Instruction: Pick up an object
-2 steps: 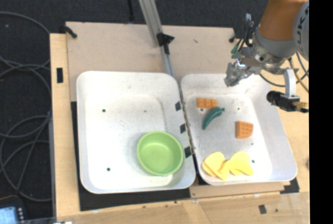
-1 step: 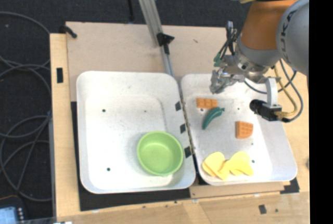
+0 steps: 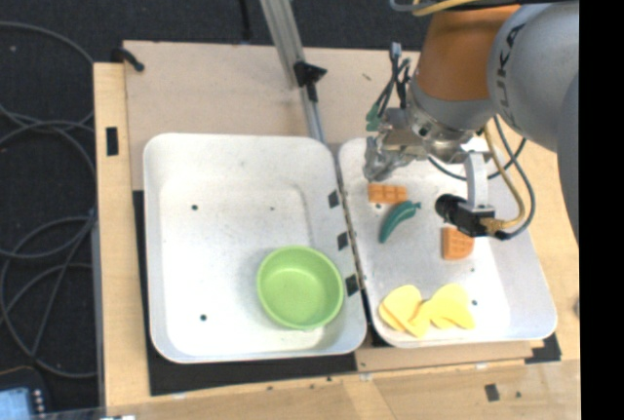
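My gripper (image 3: 378, 171) hangs over the far left part of the right bin (image 3: 517, 311), just above a small orange ridged piece (image 3: 386, 194). A green curved pepper-like piece (image 3: 395, 219) lies just in front of that orange piece. Further right an orange block (image 3: 456, 244) rests on the bin floor. A pile of yellow flat pieces (image 3: 427, 309) lies at the bin's near edge. The arm's orange band and grey wrist hide the bin's back part.
A green bowl (image 3: 300, 286) sits in the near right corner of the left bin (image 3: 195, 213). A slanted metal rail (image 3: 278, 9) stands behind the bins. A black cable fitting (image 3: 458, 211) hangs by the wrist over the right bin.
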Motion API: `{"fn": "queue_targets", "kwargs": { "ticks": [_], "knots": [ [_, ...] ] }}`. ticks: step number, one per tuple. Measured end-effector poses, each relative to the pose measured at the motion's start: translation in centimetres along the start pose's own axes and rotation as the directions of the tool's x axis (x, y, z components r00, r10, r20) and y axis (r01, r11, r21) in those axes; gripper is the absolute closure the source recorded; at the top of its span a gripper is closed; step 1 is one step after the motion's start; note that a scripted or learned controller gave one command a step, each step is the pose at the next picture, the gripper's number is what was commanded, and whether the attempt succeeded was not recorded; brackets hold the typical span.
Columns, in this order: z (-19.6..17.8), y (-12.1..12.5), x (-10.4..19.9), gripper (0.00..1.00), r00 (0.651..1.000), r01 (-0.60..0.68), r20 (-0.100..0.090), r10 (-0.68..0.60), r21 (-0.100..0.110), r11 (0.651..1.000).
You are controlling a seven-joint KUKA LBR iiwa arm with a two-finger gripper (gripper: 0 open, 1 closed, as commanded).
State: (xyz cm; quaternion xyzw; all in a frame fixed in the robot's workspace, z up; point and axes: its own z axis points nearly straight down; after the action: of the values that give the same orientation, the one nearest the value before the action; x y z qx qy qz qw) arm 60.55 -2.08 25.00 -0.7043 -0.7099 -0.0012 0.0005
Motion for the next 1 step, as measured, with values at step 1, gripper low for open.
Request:
{"fn": "queue_targets", "kwargs": {
  "ticks": [1],
  "knots": [
    [-0.78, -1.38, 4.94, 1.0, 1.0, 0.0, 0.0, 0.0, 0.001, 1.0]
  ]
}}
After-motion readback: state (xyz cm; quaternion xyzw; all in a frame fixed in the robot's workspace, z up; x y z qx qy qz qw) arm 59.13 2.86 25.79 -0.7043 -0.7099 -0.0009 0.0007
